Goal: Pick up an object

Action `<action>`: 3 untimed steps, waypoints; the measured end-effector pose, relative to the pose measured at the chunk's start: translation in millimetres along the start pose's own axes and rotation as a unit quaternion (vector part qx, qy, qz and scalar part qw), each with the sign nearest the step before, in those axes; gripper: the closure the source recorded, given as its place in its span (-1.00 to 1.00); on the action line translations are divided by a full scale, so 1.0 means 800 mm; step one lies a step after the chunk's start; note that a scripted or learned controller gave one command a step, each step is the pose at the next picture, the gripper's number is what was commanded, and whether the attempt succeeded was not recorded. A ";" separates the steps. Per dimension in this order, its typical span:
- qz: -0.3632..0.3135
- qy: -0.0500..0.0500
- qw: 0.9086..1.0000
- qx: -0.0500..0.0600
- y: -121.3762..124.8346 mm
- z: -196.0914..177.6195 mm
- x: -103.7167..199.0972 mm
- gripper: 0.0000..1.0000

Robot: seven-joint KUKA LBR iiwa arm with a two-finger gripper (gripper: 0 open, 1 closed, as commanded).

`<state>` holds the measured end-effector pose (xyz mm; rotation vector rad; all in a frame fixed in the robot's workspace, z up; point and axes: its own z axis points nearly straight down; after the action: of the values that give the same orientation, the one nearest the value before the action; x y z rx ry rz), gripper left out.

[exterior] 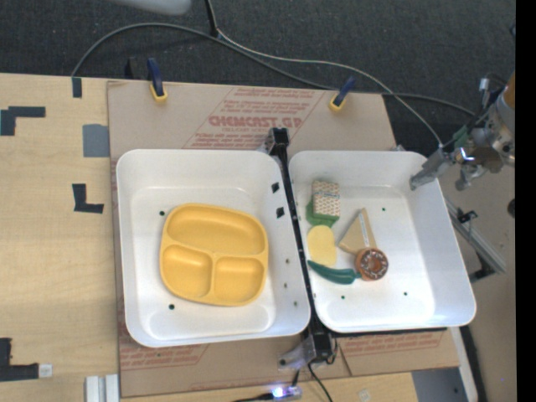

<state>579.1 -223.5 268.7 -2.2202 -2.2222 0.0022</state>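
The right bin (419,300) holds a cluster of toy food near its left wall. There is a tan checkered block (326,196) on a green piece (316,217), a pale yellow oval (321,244), a tan wedge (358,233), a round brown cookie-like disc (371,263) and a curved dark green pod (333,273). My gripper (429,172) hangs over the bin's upper right corner, well to the right of the food and apart from it. Nothing shows in its grasp.
The left bin (134,182) carries a yellow divided plate (214,254). Between the two bins runs a black divider (289,216). Cables (251,53) cross the dark floor behind the bench. Two clamps (156,87) pin the cardboard sheet under the bins.
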 end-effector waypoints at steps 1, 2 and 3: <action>0.000 0.001 1.000 0.002 0.001 0.065 0.013 -1.00; 0.000 0.000 1.000 0.002 0.009 0.125 0.021 -1.00; 0.000 0.000 1.000 0.002 0.010 0.206 0.022 -1.00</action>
<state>587.2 -206.0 104.1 -2.2173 -2.2202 0.0066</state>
